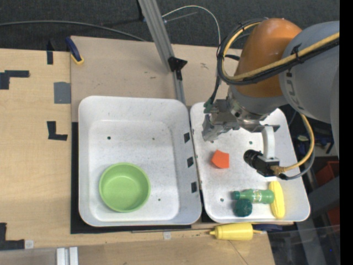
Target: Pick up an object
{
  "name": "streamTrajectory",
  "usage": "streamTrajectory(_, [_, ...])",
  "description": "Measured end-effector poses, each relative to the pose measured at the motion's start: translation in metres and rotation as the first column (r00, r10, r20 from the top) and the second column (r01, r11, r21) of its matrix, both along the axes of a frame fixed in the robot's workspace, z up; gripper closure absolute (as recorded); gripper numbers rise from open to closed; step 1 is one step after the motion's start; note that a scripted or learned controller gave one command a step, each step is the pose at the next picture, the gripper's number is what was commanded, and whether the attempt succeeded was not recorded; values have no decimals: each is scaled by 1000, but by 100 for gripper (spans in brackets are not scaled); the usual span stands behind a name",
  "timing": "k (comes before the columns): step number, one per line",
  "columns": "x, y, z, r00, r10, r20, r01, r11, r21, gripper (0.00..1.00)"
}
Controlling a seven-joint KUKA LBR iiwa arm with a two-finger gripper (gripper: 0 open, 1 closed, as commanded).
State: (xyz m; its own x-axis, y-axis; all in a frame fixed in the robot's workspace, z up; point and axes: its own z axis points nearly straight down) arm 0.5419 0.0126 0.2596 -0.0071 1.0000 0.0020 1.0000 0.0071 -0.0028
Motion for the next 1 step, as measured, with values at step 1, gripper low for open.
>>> streamTrajectory(1, [-21,50,-5,1000,-1,-2,1,1000,-1,100])
